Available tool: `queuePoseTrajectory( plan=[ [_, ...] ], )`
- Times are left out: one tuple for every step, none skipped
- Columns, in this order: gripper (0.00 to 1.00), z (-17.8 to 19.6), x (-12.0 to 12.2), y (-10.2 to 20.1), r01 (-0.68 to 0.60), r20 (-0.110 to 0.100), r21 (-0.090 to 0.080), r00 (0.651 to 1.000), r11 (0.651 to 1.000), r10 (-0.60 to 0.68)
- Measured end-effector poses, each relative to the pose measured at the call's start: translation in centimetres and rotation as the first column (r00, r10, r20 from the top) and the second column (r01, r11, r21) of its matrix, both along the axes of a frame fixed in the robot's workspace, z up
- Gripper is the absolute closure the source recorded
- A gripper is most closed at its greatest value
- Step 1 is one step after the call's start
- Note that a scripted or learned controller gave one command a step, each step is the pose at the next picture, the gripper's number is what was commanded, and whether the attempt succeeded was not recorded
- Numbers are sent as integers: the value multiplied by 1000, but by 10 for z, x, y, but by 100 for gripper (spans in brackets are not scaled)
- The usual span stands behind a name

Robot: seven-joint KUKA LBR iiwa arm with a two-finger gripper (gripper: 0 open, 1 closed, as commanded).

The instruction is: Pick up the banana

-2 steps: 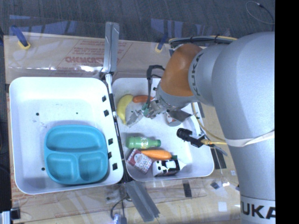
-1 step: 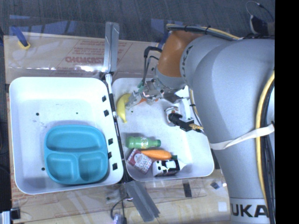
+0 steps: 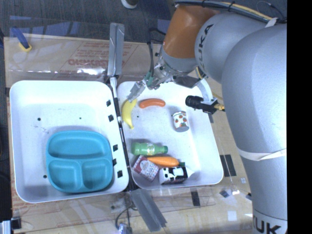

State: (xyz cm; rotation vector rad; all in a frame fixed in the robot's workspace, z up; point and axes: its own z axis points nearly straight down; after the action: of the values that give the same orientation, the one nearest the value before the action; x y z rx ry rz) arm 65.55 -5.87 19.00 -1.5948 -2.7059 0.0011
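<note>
Gripper (image 3: 139, 88): jaws look open, gripping nothing | Banana (image 3: 127, 112): just below jaws, slightly left, against right bin's (image 3: 214, 145) left wall | Long axis: runs away from jaws, near vertical | You need a short descent.

Desk (image 3: 58, 57): light wood-coloured top, under clear sheet with faint red print near far edge. Two shallow white bins directly on it, side by side, touching at centre. Left bin (image 3: 29, 101) nearly fills left half. Right bin (image 3: 214, 160) sits just beside it, partly under grey arm. Grey clamp bar (image 3: 115, 50) lies along seam at far side; second grey bar (image 3: 146, 208) at near side. Black tape marks (image 3: 228, 165) on desk right of right bin. Small blue-yellow item (image 3: 20, 39) near far left corner.
</note>
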Motion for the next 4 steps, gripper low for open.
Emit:
queuePoseTrajectory(
  plan=[
    [0,-74,-53,-42,-167,-4,1,986,986,167],
    [0,-63,-11,-47,-56,0,0,998,998,56],
    [0,-34,-8,-90,-337,1,-1,941,941,337],
    [0,-95,-43,-35,-358,-3,2,934,934,358]
  ],
)
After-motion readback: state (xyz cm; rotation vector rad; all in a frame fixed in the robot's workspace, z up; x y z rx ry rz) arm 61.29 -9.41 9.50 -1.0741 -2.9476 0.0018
